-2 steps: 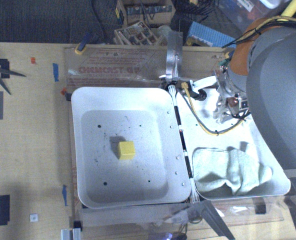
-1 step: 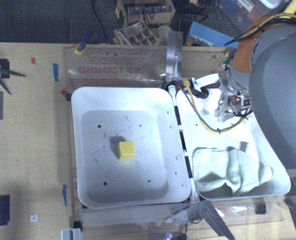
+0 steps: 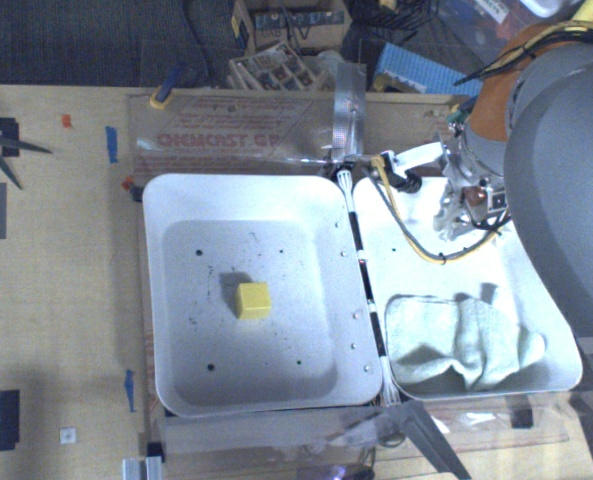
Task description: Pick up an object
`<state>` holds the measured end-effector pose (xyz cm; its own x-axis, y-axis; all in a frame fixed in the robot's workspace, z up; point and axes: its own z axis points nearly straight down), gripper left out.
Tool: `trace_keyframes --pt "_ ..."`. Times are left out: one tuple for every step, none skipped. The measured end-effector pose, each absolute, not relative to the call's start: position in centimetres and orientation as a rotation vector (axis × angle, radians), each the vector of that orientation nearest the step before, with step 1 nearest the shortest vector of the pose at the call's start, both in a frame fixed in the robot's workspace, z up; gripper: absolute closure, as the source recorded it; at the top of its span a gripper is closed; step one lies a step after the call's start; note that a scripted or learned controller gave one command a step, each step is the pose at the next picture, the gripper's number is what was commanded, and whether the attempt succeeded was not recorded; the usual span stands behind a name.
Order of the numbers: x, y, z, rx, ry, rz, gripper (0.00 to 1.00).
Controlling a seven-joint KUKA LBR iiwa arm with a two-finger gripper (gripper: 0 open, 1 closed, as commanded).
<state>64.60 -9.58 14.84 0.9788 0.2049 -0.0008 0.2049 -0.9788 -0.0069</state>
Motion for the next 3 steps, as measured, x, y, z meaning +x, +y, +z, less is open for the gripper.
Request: trace_keyframes --pt "64.6 -14.4 16.7 -3.122 -0.344 0.001 1.0" --pt "64.3 -14.9 24.6 -3.105 -0.476 0.001 1.0" --pt "65.3 -6.4 18.4 -3.124 -0.313 0.002 1.0"
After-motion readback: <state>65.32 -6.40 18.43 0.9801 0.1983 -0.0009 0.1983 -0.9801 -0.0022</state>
